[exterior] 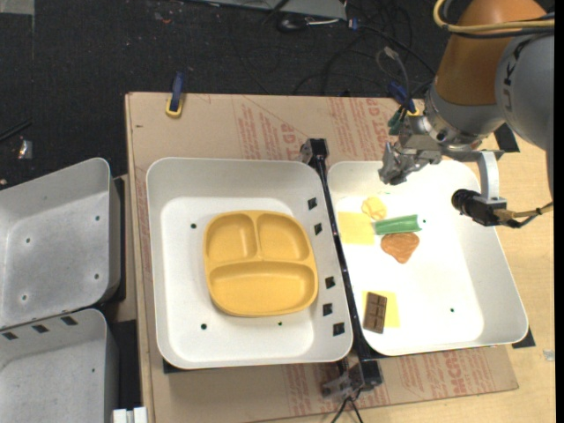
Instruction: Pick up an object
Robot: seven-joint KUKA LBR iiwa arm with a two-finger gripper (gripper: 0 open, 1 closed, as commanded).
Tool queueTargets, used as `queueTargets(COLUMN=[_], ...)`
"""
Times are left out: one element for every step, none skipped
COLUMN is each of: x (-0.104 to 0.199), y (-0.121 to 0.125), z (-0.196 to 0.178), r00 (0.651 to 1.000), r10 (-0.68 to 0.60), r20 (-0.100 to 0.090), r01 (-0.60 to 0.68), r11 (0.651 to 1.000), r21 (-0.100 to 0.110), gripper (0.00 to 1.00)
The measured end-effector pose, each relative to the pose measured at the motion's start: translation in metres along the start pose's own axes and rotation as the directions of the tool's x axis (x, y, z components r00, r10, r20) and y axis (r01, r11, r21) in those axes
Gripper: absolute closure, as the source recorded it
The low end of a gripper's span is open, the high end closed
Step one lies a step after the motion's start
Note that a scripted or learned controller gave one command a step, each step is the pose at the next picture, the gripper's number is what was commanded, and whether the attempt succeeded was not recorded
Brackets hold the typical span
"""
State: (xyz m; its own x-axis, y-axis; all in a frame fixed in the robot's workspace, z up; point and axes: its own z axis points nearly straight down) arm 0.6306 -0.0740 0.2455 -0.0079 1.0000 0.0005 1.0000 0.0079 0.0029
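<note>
Several small items lie in the right bin [476,315]: a pale yellow lump [374,207], a yellow flat square [354,228], a green stick [396,225], an orange-brown piece [400,247] and a brown chocolate bar [376,311] on a yellow card. My gripper [394,171] hangs over the bin's upper left part, just above and to the right of the pale yellow lump. I see nothing between its fingers.
The left bin [176,324] holds a yellow divided plate [261,263]. A black divider [330,254] runs between the bins. A black fitting [478,204] on the arm hangs over the right bin's right side. Grey lids [53,236] lie at far left.
</note>
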Motion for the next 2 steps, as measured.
queueTargets(x=[0.057,0.1], y=[0.01,0.015], z=[0.013,0.014], r00=[1.0,1.0], r10=[-0.001,0.001], r20=[-0.001,0.0], r01=[0.001,-0.001], r11=[1.0,1.0], r21=[0.004,0.001], gripper=[1.0,1.0])
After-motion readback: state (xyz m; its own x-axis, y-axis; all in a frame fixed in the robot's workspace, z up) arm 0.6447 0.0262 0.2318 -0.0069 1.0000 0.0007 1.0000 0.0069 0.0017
